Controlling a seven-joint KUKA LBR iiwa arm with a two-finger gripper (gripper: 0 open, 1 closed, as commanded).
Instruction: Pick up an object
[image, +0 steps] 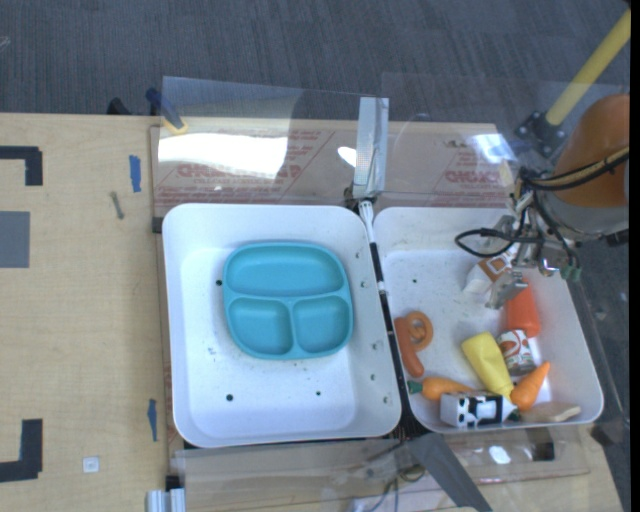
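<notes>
Two white bins are on our list, side by side. What do we enter for the left bin (190, 330)?

Item one: a blue divided plate (288, 300), three compartments, lying flat near the bin's middle.

And the right bin (590, 385)?

We count several small pieces, gathered in its near and right half. An orange pretzel-shaped piece (413, 332) lies towards the left wall. A yellow bottle (487, 362) lies tilted near the middle. Just right of it we list a white and red packet (520, 350), and above that an orange cylinder (521, 310). One carrot (531, 384) lies at the packet's lower edge; a second carrot (445, 386) lies below the pretzel piece. A black and white block (472, 408) sits against the near wall, with a pale wooden stick (558, 412) to its right.

Where do we place the gripper (505, 280)?

It is low over the far right part of the right bin, just above the orange cylinder, with cables looped round it. A small brown and white scrap (494, 268) shows beside it; we cannot tell what it is.

Open or closed?

We cannot tell, and we see nothing clearly held.
</notes>
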